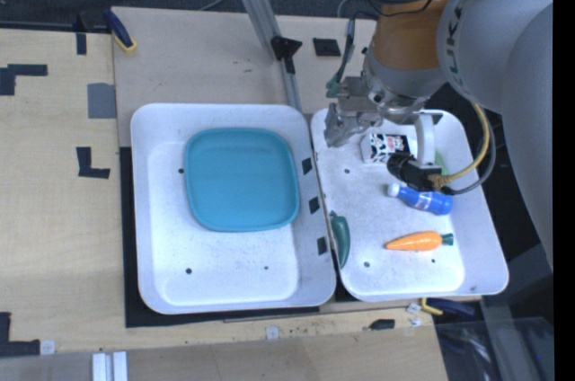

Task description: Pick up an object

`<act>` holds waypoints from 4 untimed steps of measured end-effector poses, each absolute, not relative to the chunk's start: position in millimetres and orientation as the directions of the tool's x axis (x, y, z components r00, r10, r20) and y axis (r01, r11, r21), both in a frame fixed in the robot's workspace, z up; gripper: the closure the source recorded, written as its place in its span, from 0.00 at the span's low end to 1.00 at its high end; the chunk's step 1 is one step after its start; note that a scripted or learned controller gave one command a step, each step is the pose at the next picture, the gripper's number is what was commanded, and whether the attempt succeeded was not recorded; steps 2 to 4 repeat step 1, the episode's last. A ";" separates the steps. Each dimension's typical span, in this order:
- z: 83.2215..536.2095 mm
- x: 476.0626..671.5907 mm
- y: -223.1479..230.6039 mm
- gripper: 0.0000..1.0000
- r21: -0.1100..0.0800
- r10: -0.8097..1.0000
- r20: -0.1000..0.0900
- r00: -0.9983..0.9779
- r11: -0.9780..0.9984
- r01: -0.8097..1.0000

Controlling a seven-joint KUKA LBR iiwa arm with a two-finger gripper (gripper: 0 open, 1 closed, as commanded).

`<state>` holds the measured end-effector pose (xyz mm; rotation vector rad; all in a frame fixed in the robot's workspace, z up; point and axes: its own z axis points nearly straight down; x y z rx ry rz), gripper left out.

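My gripper hangs over the top left corner of the right bin, fingers pointing down near the bin's floor. A blue bottle with a white cap lies in the middle right of that bin. An orange carrot toy lies below it. A small black and white object sits just right of the gripper, partly under the wrist. A dark green object rests at the bin's left rim. Nothing shows between the fingers.
The left bin holds a square teal plate. A metal pole slants across the bench behind the bins. Cables loop above the arm, and one runs down the arm's right side over the right bin.
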<state>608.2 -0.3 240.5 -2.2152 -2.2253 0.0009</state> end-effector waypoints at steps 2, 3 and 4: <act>246.9 596.9 51.1 1.00 0.000 1.000 0.001 -0.004 0.004 1.000; 246.9 596.9 51.1 1.00 0.000 1.000 0.001 -0.004 0.004 1.000; 246.9 596.9 51.1 1.00 0.000 1.000 0.001 -0.004 0.004 1.000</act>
